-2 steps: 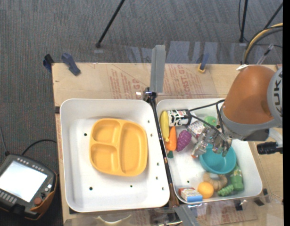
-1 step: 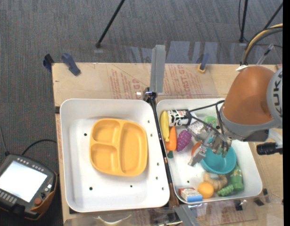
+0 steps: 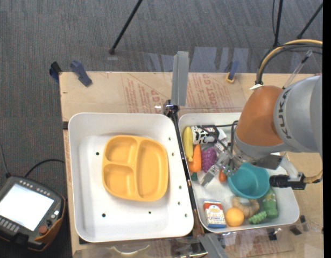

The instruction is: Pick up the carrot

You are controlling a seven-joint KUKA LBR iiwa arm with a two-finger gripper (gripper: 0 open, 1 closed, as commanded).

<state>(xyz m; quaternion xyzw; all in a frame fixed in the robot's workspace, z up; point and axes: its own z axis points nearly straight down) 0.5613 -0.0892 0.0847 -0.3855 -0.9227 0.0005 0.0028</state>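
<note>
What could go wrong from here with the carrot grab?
The carrot lies wedged between the banana and the purple grapes near the right bin's left wall, so the gripper may catch a neighbour instead. The teal bowl sits right beside the gripper and could get shoved as the arm shifts.
</note>
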